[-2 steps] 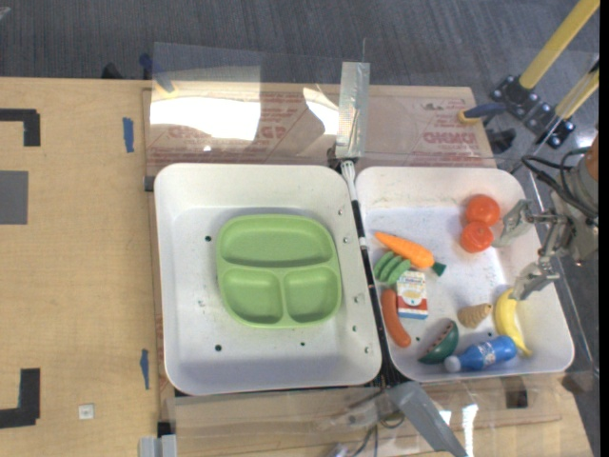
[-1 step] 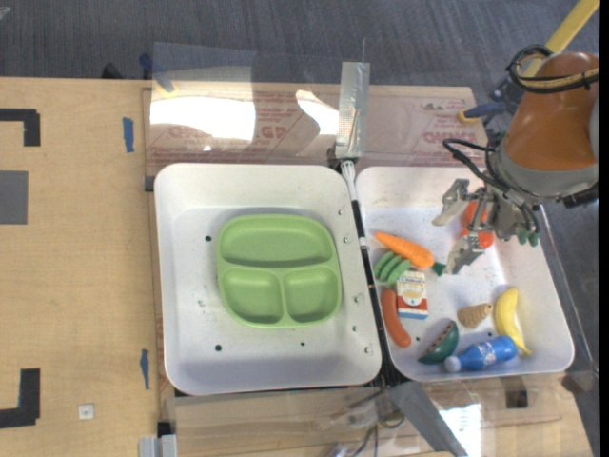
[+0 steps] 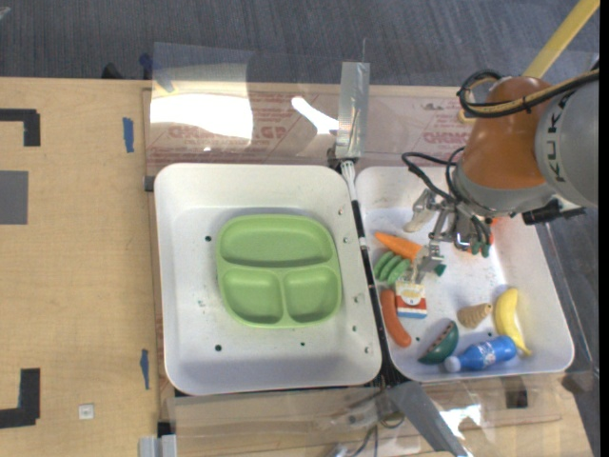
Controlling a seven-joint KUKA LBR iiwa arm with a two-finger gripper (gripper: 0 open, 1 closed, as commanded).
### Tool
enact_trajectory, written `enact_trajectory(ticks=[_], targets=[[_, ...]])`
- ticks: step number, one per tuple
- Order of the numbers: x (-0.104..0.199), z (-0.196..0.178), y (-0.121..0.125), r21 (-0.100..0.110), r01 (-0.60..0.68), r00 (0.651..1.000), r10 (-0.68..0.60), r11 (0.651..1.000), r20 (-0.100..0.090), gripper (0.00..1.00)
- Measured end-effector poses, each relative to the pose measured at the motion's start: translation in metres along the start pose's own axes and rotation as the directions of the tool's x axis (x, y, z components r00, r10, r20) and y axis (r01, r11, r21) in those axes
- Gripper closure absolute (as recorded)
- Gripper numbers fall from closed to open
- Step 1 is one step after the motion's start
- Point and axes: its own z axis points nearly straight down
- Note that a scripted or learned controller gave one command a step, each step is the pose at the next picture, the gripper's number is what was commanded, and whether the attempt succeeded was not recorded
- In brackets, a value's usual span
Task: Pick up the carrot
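The carrot (image 3: 398, 246) is orange and lies tilted near the left wall of the right bin (image 3: 552, 284), just above a green pod-like vegetable (image 3: 388, 267). My gripper (image 3: 427, 263) hangs over the bin just right of the carrot, below the orange wrist band. Its fingers (image 3: 417, 274) point down toward a small carton and stand open, with nothing between them. The carrot rests free on the bin floor.
A small white and orange carton (image 3: 411, 299), a red chili (image 3: 395, 318), a watermelon slice (image 3: 440, 343), a blue bottle (image 3: 485, 353), a brown cone (image 3: 474, 312) and a banana (image 3: 509, 317) share the right bin. A green divided plate (image 3: 279, 269) sits in the left bin (image 3: 181, 255).
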Motion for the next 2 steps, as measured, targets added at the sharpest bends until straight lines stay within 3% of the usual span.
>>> enact_trajectory(ticks=[1,2], targets=[[-0.011,0.0,0.001,-0.001,-0.181,0.984,0.181,0.984,0.006,0.0],[-0.014,-0.011,0.003,-0.005,-0.178,0.984,0.178,0.984,0.018,1.0]])
